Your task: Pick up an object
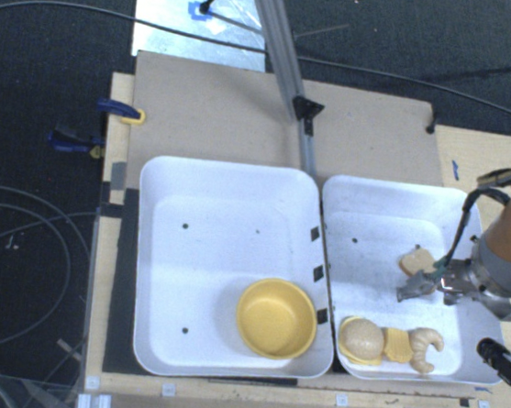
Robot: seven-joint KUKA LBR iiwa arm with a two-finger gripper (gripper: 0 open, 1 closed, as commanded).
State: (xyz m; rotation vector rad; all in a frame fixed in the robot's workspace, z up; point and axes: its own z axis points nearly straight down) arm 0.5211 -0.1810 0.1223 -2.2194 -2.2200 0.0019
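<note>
My gripper (428,289) hangs over the right side of the right bin (374,218), at the end of the grey arm (509,248) with its orange band. A small tan cookie-like piece (416,261) lies just up and left of it, apart from it as far as I can see. Along the bin's front wall lie a round pale bun (362,340), a flat yellow piece (397,345) and a curled croissant-shaped piece (425,347). Nothing shows at the gripper's tip.
A yellow bowl (277,317) sits upright in the front right corner of the left bin (201,192). A slanted metal pole (287,59) crosses the back of the bench, ending near the divide between the bins.
</note>
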